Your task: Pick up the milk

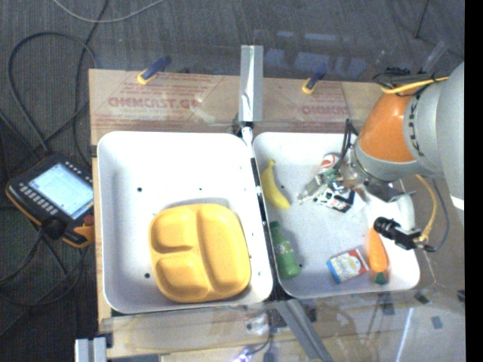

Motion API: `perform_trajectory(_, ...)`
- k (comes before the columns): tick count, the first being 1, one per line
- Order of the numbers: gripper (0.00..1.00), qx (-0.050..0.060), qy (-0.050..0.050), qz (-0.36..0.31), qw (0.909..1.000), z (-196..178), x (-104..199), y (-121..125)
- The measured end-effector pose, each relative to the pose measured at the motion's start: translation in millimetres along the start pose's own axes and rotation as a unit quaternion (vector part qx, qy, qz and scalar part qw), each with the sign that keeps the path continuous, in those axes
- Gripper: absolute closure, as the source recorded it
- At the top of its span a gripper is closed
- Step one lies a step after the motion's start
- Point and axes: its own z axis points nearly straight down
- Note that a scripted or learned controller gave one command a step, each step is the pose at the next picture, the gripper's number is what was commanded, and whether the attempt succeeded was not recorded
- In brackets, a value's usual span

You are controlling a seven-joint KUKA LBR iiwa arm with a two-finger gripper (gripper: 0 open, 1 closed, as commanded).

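The small white and red milk carton lies untouched in the right white bin, well apart from the metal two-finger gripper, whose grip cannot be told.

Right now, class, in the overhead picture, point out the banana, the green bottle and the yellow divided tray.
banana [273, 187]: camera view, middle of its curved yellow body.
green bottle [285, 252]: camera view, middle of its body.
yellow divided tray [200, 251]: camera view, ridge between its compartments.
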Motion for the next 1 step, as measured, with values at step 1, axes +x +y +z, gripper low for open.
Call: perform_trajectory(1,0.00,0.005,0.008,0.013,0.9999,6.7,-39.1,31.1)
